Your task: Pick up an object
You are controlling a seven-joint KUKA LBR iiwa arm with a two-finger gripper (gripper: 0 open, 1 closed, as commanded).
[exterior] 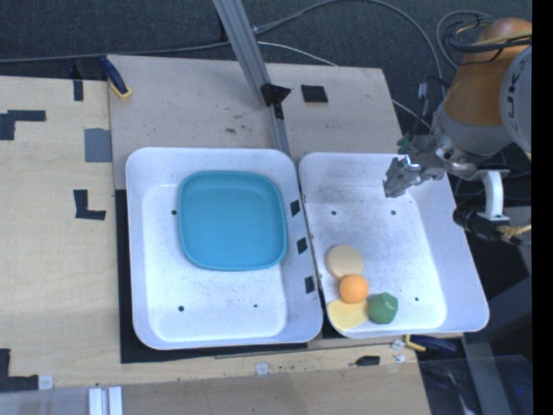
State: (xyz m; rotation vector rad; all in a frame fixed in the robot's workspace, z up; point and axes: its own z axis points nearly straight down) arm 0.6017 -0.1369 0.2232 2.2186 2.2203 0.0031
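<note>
The pincer [399, 180] sits in the upper right of the frame, over the far right part of the right bin [432, 232]. Its dark tip points down and leftward, with nothing seen between its tips; whether it is released or clenched I cannot tell at this size. Behind it the grey arm [484, 102] with its orange band rises toward the top right corner, with cables looping above it.

The bare, speckled floor of the right bin lies under and below the pincer. The things to pick are well apart from it, bunched in the bin's lower left corner: a pale beige disc [345, 260], an orange ball [352, 289] just below and touching it, a yellow piece [344, 316] under the ball against the bin's lower rim, and a green ball [382, 308] just right of the orange one.

Left of that, across the shared rims, the left bin [155, 309] holds a blue plate [232, 220] lying flat in its upper middle. A grey metal bar [251, 50] runs from the top of the frame down to the seam between the bins. Both bins rest on the tan surface [52, 232], which carries dark tape marks at the left.
</note>
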